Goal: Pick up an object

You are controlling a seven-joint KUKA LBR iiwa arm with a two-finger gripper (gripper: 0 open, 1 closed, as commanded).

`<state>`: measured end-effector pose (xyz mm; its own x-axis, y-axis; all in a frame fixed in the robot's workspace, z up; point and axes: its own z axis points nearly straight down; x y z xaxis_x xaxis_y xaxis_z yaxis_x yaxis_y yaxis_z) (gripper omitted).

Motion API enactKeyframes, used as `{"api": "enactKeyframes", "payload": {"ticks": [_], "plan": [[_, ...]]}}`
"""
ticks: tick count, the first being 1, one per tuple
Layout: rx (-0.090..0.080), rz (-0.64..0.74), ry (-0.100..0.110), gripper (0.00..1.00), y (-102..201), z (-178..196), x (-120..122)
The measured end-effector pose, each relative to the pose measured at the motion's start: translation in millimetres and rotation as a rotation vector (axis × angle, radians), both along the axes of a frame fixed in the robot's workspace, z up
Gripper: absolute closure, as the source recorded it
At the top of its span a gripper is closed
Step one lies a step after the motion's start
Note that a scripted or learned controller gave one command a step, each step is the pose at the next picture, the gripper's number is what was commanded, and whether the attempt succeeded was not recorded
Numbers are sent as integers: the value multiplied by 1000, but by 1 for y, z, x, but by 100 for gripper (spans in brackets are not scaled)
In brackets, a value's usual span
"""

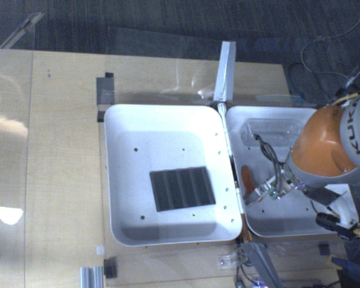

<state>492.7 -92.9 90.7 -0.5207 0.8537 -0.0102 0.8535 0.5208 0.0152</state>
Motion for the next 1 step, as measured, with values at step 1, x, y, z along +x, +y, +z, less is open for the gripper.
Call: {"api": "enactKeyframes", "payload": {"ticks": [1], "plan": [[0,89,11,0,-13,30,30]]}}
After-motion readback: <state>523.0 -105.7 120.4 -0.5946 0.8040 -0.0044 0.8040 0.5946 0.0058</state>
